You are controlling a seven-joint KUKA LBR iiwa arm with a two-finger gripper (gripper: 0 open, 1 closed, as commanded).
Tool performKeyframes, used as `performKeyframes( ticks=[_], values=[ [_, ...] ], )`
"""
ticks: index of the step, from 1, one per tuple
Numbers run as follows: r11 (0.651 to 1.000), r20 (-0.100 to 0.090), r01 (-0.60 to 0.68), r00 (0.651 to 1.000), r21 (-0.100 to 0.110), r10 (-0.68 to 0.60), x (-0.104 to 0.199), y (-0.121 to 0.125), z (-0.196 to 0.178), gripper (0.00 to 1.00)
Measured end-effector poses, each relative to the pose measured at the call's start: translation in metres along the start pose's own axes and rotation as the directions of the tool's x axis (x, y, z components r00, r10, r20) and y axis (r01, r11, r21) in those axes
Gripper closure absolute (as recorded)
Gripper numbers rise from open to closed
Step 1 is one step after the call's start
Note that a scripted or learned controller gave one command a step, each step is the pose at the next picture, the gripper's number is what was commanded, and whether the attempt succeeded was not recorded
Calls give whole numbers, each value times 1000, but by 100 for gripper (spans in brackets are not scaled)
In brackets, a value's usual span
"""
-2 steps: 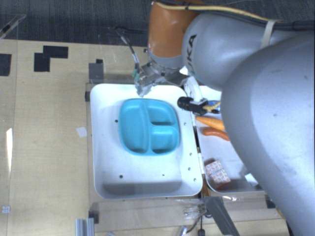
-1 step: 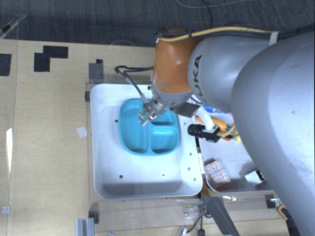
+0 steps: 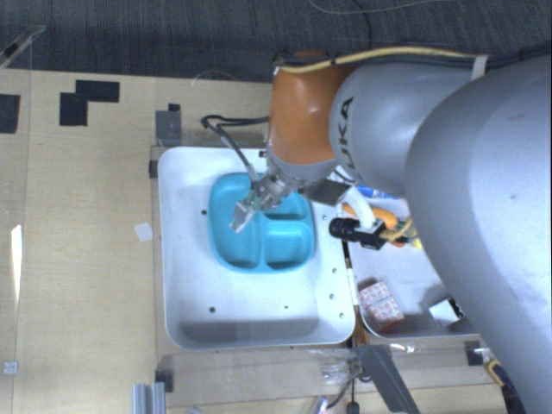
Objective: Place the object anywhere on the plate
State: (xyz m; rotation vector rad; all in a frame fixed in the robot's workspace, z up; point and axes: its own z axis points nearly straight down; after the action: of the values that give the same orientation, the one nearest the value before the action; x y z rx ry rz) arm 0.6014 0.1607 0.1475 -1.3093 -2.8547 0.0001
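1. The bench [image 3: 78, 257] carries 2 white bins side by side: the left bin [image 3: 190, 304] and the right bin [image 3: 416, 276].
2. A blue plate [image 3: 226, 253] with raised dividers between its compartments lies flat in the left bin, in the upper middle part of it.
3. The gripper [image 3: 241, 216] is directly over the plate, above its left compartment and near the central divider.
4. I cannot tell whether the gripper is open or closed, because its tip is small and blurred against the blue.
5. Something small and greenish shows just beside the tip, but it is too small to say what it is or whether the gripper holds it.
6. The grey arm [image 3: 448, 145] comes in from the right and hides a large part of the right bin; its orange band [image 3: 302, 110] is above the upper edge of the left bin.
7. In the right bin, a small box with a red and white pattern [image 3: 380, 305] lies near the lower left corner.
8. A white piece [image 3: 442, 310] lies near this box, at the edge of the arm.
9. Orange and yellow things [image 3: 385, 220] lie higher in the same bin, partly hidden.
10. No loose thing can be seen lying on the plate.
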Motion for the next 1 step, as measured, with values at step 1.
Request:
performKeyframes(
  ticks=[1],
  values=[
    [954,15,299,954,-18,-299,-30,43,36,0]
  ],
)
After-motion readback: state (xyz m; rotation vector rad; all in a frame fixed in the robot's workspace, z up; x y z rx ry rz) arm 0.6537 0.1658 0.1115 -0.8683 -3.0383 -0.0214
